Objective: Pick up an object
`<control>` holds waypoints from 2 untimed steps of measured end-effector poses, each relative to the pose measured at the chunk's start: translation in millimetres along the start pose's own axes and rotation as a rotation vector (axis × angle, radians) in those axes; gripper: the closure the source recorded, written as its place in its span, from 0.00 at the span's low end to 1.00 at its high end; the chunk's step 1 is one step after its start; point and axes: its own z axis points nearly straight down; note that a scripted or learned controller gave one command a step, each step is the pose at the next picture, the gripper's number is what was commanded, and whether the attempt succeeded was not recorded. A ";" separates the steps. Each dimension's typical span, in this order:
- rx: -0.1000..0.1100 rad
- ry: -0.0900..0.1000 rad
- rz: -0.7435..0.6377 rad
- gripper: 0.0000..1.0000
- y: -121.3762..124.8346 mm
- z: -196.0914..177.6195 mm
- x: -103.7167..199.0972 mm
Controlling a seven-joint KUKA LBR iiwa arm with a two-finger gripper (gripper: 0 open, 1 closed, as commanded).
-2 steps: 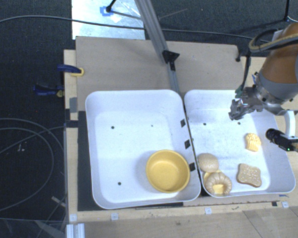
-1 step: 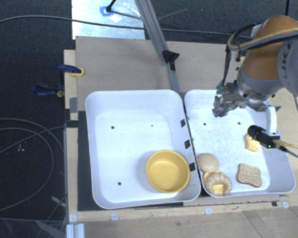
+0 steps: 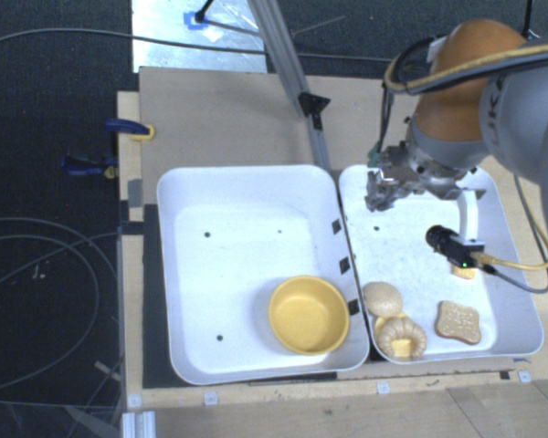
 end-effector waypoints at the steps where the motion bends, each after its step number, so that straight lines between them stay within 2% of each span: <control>1: -0.001 0.001 -0.001 1.00 14.7 -10.2 56.2; 2: 0.001 0.000 0.000 1.00 24.5 1.9 112.6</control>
